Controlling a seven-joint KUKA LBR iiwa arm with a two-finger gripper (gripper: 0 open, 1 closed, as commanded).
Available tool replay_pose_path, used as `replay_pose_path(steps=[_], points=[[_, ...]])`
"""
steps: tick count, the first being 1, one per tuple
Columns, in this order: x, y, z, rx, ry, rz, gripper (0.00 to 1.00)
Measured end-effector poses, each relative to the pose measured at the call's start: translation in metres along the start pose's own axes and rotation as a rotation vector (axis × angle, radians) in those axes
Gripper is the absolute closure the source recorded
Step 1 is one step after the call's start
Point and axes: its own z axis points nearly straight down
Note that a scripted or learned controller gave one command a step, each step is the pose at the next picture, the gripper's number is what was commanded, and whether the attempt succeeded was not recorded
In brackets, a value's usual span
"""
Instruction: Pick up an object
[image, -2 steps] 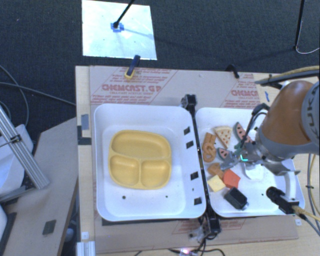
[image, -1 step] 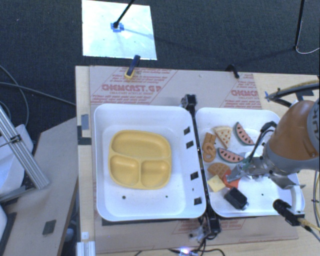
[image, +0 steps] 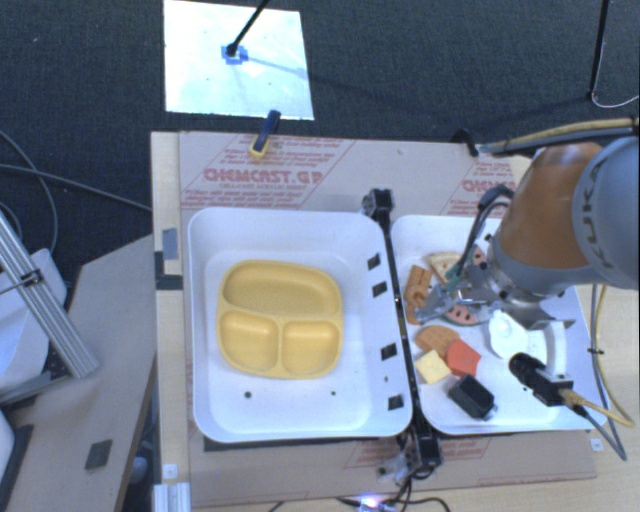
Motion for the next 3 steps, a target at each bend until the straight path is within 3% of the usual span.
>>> replay_pose_path(steps=[1, 2, 3], points=[[0.041, -0.036, 0.003, 0.009, 0.002, 0.003, 0.0], [0.041, -0.008, 0.003, 0.004, 0.0, 0.005, 0.0], [0.005, -0.035, -0.013, 0.007, 0.0, 0.012, 0.0]])
